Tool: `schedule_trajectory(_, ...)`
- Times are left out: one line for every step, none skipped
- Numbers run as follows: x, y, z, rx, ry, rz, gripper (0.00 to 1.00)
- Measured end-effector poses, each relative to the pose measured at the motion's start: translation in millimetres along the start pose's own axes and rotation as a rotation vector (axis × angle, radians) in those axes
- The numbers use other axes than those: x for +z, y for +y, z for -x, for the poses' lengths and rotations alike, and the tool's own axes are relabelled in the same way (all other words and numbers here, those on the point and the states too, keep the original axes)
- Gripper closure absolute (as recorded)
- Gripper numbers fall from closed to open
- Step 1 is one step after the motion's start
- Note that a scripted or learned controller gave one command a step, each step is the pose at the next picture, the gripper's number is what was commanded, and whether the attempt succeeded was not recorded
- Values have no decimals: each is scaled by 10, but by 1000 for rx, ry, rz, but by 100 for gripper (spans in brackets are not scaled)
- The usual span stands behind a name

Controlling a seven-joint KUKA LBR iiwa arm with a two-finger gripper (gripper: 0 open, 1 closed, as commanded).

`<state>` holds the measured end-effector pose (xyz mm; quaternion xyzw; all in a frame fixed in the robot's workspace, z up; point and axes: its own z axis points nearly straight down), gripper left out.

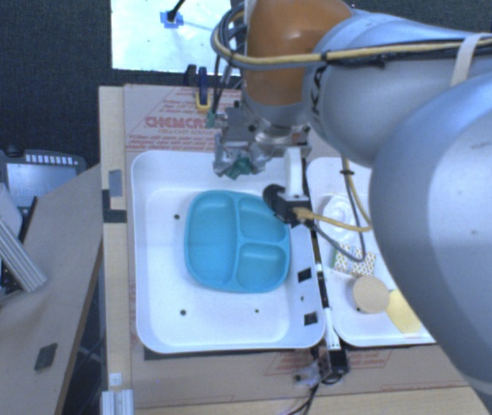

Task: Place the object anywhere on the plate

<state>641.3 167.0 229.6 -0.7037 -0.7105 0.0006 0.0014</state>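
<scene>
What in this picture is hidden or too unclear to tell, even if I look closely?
- Gripper, camera view: too small and blurred to tell whether it holds anything; a green bit shows there.
- Right bin: mostly covered by the grey arm; a round tan disc and a yellow piece peek out.
- Blue plate in the left bin: its upper right rim is hidden by a black part.

the plate (233, 242) lies in the left bin (163, 318) just below the gripper (235, 168), with a round disc (370, 294) in the right bin (358, 335) further right.
</scene>
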Motion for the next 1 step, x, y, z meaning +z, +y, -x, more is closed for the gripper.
schedule_trajectory(2,4,32,5,-1,-1,0)
